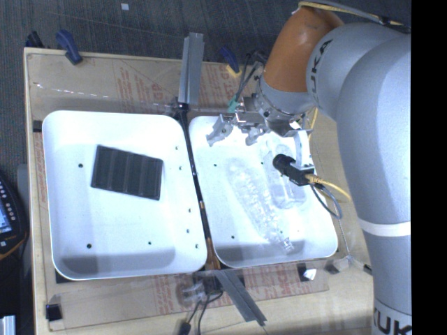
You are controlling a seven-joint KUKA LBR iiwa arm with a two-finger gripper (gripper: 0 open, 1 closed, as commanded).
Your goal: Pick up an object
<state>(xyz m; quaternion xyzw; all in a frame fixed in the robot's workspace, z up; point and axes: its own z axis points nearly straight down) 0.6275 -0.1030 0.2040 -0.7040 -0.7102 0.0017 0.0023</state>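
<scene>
Hovering: in the camera view the end effector (pixel 236 128) hangs over the upper edge of the right bin (pixel 318 246), at the frame's upper middle, under the orange-banded wrist of the arm (pixel 363 117).
End effector state: two pale fingers (pixel 218 131) splay apart with nothing between them; it reads as released and not grasping anything.
Task's thing: a clear plastic bottle (pixel 258 201) lies on its side in the right bin, running from centre frame toward the lower right; a second transparent piece (pixel 286 180) lies just beside it to the right, edges hard to tell apart.
Other candidate: a dark ribbed rectangular pad (pixel 127 172) lies flat in the left bin (pixel 56 257), left of centre, well apart from the end effector.
Table: the table (pixel 105 82) carries both bins side by side, with blue clamps (pixel 70 47) at its upper left edge.
Step in hand, as a judgement: the approach to the bottle, with descent not yet made.
Doing it well: bring the fingers across the bottle's narrow width, not along its length; centre them over the body; come down straight and close slowly.
Risk: a smooth round bottle may roll or squirt out; its clear wall is hard to locate against white.
Cable: a black connector (pixel 290 167) and its lead hang near the bottle and should not snag.
</scene>
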